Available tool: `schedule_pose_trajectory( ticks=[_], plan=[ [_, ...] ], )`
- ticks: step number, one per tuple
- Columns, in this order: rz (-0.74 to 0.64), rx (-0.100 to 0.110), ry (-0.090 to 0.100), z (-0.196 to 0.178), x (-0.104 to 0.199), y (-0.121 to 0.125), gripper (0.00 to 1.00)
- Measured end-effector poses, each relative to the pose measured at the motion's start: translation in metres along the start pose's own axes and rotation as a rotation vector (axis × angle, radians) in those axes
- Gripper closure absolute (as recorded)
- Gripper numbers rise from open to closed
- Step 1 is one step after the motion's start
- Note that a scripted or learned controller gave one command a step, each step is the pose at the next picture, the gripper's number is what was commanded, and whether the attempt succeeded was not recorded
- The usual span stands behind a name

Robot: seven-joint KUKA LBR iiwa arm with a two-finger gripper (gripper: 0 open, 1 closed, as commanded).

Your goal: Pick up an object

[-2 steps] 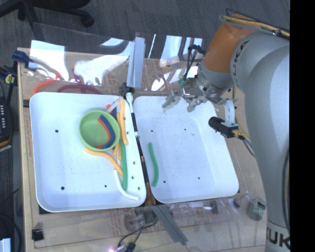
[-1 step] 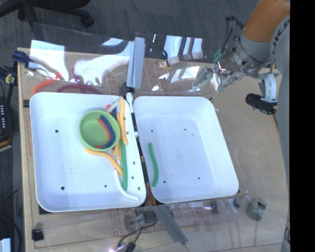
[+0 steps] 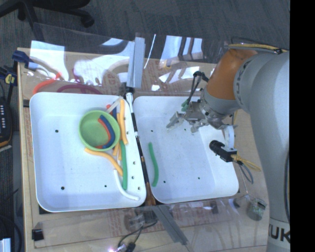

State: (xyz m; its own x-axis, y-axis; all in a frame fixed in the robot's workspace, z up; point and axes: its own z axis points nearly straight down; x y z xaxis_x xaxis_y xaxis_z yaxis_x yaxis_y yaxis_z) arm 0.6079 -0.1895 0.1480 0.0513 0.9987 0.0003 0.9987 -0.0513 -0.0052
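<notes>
Gripper (image 3: 184, 124): fingers spread, holding nothing, above right bin (image 3: 216, 184)
Green strip (image 3: 154, 164): lying in right bin
Lettering: "KU" on arm (image 3: 261, 88)

A dark grey carpeted floor (image 3: 162, 17) runs behind the tabletop (image 3: 197, 221), which is a pale wooden board. At the upper left the black wheeled base of an office chair (image 3: 59, 12) stands on the carpet. Bright light glares off the clear sheet (image 3: 98, 56) along the tabletop's far edge — white patches and streaks. Down the left edge lie dark cables and gear (image 3: 6, 113), too cropped to identify.
</notes>
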Motion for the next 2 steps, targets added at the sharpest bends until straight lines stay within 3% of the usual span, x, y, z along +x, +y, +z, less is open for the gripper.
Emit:
schedule_pose_trajectory(
  ticks=[1, 2],
  plan=[
    [0.013, -0.003, 0.000, 0.056, 0.051, -0.018, 0.00],
    [0.215, -0.003, -0.001, -0.029, 0.003, -0.016, 0.00]
  ],
)
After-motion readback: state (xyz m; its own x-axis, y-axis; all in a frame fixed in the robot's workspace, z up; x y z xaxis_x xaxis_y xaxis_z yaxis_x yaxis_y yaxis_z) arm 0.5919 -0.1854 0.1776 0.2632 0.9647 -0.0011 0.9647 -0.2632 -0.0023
